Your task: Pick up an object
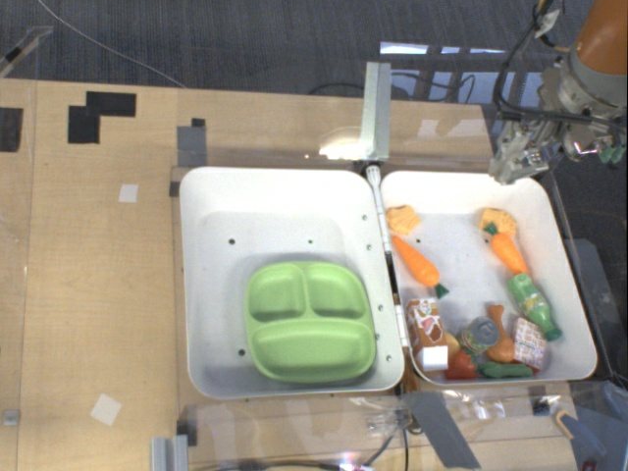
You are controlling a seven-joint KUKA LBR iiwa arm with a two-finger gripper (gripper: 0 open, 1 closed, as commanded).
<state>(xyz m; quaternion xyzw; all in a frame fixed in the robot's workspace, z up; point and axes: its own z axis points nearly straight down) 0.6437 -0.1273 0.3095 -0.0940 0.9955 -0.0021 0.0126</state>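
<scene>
The grey two-finger gripper (pixel 517 162) hovers at the right white bin's (pixel 461 234) one o'clock corner; whether it's clenched, I cannot tell. Nearest, at six o'clock below it, lies an orange plastic carrot (pixel 507 250), unobstructed, seemingly easiest to grab.

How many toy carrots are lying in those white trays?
2, both in the right bin. One carrot lies near its left wall, by the divider. The other carrot lies toward the right wall, above a green bottle. The pile at the bottom could hide more.
</scene>
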